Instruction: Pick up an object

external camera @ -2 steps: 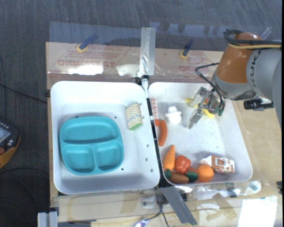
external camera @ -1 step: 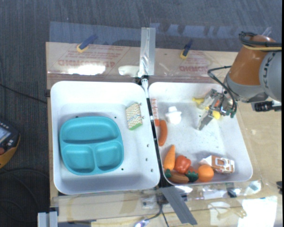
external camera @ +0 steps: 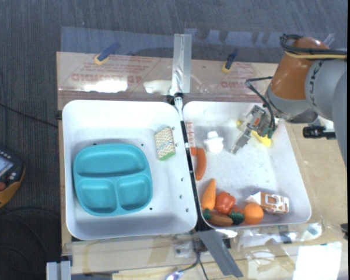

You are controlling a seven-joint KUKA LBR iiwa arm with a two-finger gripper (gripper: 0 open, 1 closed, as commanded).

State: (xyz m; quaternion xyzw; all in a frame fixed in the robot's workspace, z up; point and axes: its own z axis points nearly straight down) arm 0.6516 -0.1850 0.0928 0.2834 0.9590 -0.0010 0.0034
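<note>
Over the right bin, upper right of the frame: grey metal gripper, slender, tilted toward lower left, its tip near a lumpy white object yet apart from it. Open or closed, impossible to tell at this angle. Huddled along that bin's lower edge: a tapered carrot, a glossy red pepper, a round orange and a boxy white-and-orange carton. Against the central divider, a smooth orange-red sausage shape. In the left bin, a matte teal tray with three rounded compartments; up and right of it, a small rectangular pad with a speckled, woven-looking face. Both bins shallow, white, round-cornered, on brown cardboard.
</note>
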